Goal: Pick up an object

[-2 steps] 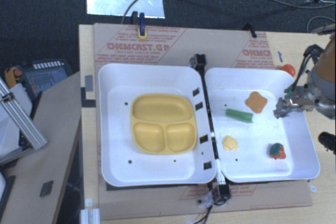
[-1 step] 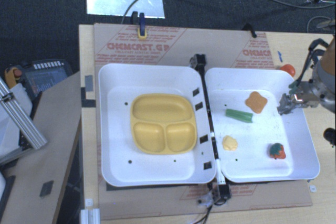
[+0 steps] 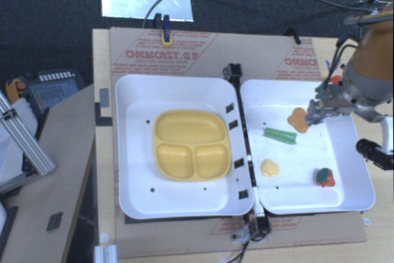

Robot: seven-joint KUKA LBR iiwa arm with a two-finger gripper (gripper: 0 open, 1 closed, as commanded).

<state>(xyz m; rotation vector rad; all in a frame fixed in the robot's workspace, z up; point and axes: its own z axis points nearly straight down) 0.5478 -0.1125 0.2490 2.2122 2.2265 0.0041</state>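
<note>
The right bin [image 3: 345, 194] holds an orange toy piece [image 3: 298, 120], a green stick [image 3: 280, 135], a small pale yellow piece [image 3: 269, 167] and a red and green toy [image 3: 325, 177]. My gripper [image 3: 315, 113] reaches in from the right and hangs low at the orange piece's right edge, close to it or touching it. The gripper body hides the contact. The green stick lies just below and left of the gripper.
A yellow three-compartment plate [image 3: 191, 145] lies in the left bin [image 3: 132, 132]. A black divider with clips [image 3: 241, 132] runs between the two bins. The arm's orange band [image 3: 375, 52] hangs over the right bin's far right corner.
</note>
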